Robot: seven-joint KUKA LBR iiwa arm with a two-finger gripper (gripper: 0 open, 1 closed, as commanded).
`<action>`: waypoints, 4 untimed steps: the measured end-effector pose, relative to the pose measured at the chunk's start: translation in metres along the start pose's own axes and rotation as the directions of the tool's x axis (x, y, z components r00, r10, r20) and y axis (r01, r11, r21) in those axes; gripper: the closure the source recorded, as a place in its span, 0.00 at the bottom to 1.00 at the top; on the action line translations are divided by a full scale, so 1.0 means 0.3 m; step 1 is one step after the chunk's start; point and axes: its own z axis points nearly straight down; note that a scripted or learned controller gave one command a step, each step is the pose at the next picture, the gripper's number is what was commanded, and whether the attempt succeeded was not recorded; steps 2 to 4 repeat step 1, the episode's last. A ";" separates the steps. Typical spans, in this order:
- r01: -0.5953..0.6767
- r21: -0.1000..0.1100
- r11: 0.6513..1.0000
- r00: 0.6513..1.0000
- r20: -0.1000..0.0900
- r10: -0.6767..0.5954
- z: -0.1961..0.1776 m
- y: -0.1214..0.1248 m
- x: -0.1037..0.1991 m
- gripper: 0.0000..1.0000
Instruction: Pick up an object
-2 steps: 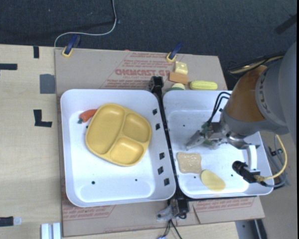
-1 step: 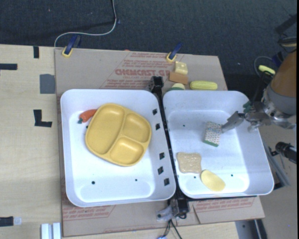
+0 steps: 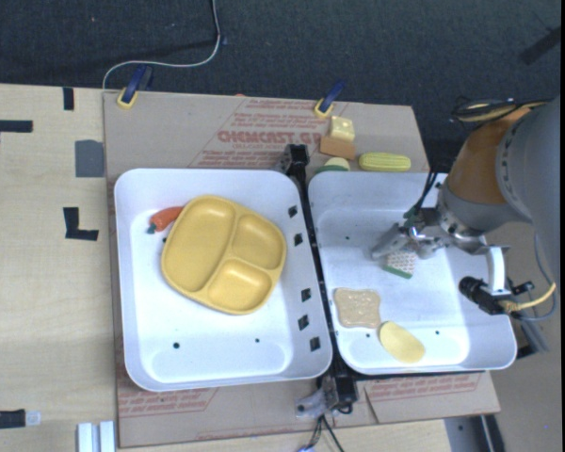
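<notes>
My gripper (image 3: 407, 246) is low in the right bin (image 3: 358, 201), near its middle, reaching in from the right. A small green and white object (image 3: 401, 266) lies directly beneath it, touching or nearly touching the tip. A tan slice of toast (image 3: 357, 307) lies flat toward the bin's front. A yellow oval piece (image 3: 401, 342) sits just beyond the toast, near the front rim. The grey arm with its orange band (image 3: 485, 153) covers the bin's right side.
The left bin (image 3: 141, 337) holds a yellow divided plate (image 3: 224, 252) with an orange carrot (image 3: 166, 217) at its back left edge. Behind the bins on the cardboard lie a corn cob (image 3: 384, 162), a tan block (image 3: 338, 137) and a small green item (image 3: 335, 165).
</notes>
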 end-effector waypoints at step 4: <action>-0.001 -0.001 1.000 1.000 0.000 0.001 -0.055 0.001 -0.004 1.00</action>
